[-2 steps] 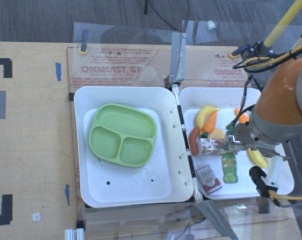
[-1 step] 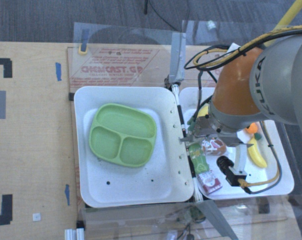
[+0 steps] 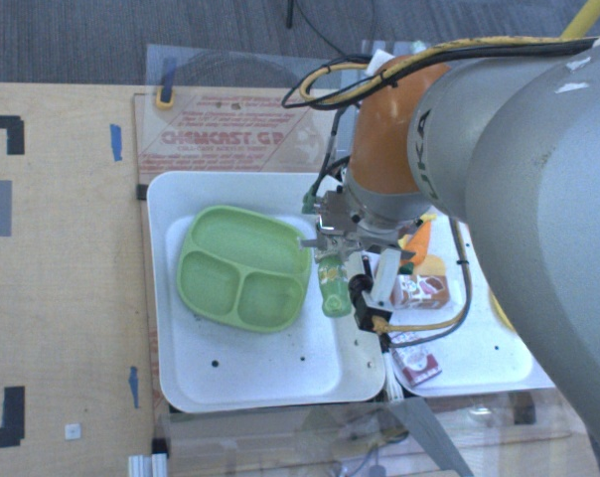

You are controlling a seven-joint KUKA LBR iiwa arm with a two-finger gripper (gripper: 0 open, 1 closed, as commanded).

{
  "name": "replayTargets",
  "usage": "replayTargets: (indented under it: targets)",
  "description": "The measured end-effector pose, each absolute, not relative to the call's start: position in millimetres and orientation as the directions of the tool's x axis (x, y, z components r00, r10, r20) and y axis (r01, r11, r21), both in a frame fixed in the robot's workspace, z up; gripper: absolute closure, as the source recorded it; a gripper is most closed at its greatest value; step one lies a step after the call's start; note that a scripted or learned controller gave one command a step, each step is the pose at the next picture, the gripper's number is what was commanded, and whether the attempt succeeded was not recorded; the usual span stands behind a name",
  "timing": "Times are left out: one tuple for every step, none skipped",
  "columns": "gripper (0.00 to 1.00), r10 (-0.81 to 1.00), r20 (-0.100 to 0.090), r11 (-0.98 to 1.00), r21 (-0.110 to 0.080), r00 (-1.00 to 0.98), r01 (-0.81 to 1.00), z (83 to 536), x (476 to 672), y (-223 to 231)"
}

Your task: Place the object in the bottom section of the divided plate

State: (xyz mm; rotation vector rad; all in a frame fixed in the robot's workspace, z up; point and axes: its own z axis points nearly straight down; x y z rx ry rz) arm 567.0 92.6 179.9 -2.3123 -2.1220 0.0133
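Observation:
A light green divided plate (image 3: 242,268) lies in the left white bin (image 3: 181,366), with one long section at the top and two smaller ones along its bottom edge. My gripper (image 3: 332,258) hangs just off the plate's right rim, over the strip between the two bins. A small, pale green bottle-like object (image 3: 334,294) sticks out below the fingers, which look shut on its top. The orange-banded wrist hides the upper part of the gripper.
The right bin (image 3: 499,361) holds an orange carrot-like piece (image 3: 418,238), a yellow piece (image 3: 433,265) and two red-and-white packets (image 3: 422,291) (image 3: 417,366). The arm covers much of that bin. Black cables loop near the wrist.

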Motion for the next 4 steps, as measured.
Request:
replayTargets:
  targets:
    - [1.00,0.996,-0.003,0.089,-0.007,-0.089,0.996,207.9,574.7,94.3]
    - [1.00,0.986,-0.003,0.164,-0.008,-0.164,0.986,228.5,552.3,133.2]
    - [1.00,0.992,-0.003,0.128,-0.008,-0.128,0.992,183.8,608.4,172.2]
    - [1.00,0.996,-0.004,0.088,-0.011,-0.088,0.996,205.3,580.7,201.5]
